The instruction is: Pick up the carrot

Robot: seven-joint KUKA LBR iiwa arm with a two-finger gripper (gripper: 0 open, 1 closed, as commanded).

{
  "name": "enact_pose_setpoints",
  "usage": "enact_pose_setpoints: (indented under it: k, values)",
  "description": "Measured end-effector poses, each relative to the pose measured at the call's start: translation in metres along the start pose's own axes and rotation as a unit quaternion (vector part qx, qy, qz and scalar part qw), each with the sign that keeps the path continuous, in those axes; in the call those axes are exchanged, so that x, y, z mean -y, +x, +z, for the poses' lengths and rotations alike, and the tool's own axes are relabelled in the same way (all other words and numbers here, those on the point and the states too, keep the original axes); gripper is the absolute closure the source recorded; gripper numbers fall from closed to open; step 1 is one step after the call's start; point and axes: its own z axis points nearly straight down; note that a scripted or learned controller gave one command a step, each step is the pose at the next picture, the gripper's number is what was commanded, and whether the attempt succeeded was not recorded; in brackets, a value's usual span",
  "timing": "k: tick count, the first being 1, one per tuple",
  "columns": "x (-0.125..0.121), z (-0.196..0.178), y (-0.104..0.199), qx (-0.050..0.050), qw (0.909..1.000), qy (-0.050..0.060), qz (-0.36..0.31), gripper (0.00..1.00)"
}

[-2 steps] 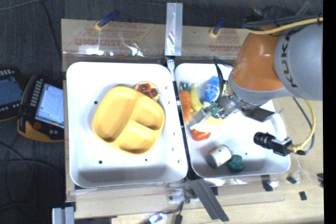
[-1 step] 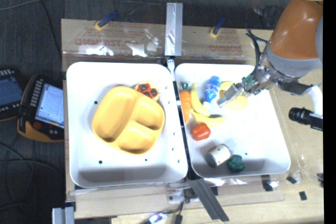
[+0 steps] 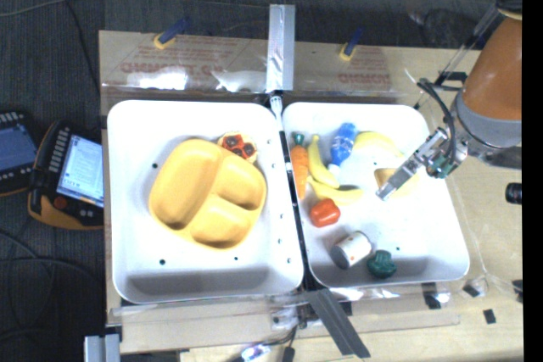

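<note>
The bench carried two white bins (image 3: pixel 127 182) side by side, and in the right one a green toy (image 3: pixel 381 264) and a small white cylinder (image 3: pixel 352 247) lay nearest me, a red pepper (image 3: pixel 324 212) beyond them. I judged the gripper (image 3: pixel 392 183) should cross left and come down along the carrot's length, clear of the banana (image 3: pixel 327 182). The carrot (image 3: pixel 299 169) lay against that bin's left wall, well apart from the gripper, which held nothing; how wide it stood I couldn't tell.
</note>
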Motion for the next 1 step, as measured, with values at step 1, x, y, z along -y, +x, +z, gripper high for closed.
enact_pose_setpoints:
  k: [1]
  values:
    - [-0.0257,-0.1797,-0.0848,0.001,0.9958,0.0,-0.091,1.0]
